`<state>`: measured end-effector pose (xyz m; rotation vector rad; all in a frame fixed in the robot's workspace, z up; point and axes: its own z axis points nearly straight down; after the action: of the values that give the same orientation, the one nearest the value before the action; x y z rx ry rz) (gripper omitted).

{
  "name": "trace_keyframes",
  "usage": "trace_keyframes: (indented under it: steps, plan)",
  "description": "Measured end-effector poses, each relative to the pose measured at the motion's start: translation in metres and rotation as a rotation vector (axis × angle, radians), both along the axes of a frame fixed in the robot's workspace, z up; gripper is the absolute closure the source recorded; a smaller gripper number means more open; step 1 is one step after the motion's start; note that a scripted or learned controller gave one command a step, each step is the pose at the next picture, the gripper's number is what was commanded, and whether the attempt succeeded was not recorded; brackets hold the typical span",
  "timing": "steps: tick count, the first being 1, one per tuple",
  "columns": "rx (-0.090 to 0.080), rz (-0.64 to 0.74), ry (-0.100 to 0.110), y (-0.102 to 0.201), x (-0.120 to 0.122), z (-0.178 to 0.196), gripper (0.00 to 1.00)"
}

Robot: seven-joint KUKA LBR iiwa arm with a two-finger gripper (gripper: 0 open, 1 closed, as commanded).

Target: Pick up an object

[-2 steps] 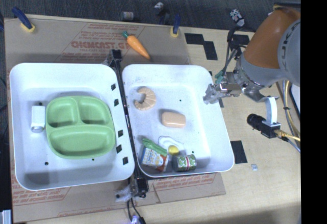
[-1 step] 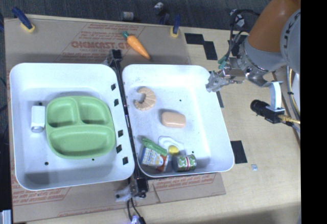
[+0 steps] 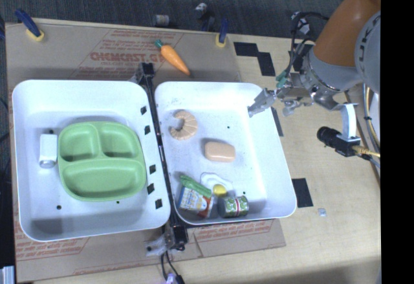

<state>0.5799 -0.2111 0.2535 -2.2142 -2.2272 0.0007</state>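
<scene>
A: Where is the gripper (image 3: pixel 259 103) hovering?

B: Over the upper right rim of the right bin (image 3: pixel 275 147); whether its fingers are parted cannot be told, and nothing is showing between them.

A: And the pick candidates?

B: All are lying in that bin. The tan oval block (image 3: pixel 219 151) is sitting mid-bin, long axis running left-right, open floor all around it. The croissant (image 3: pixel 183 125) is resting up-left. 2 small packages (image 3: pixel 213 202) are crowding the near wall.
</scene>
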Motion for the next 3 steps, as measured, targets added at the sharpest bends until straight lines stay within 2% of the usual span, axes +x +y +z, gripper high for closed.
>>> trace_keyframes:
  steps: [1, 2, 3]
  plan:
    - [0.001, 0.002, 0.003, 0.085, -0.005, -0.162, 0.00]
    - [0.000, 0.005, 0.004, 0.084, -0.005, -0.152, 1.00]
    - [-0.003, -0.002, -0.005, 0.055, -0.062, -0.015, 1.00]
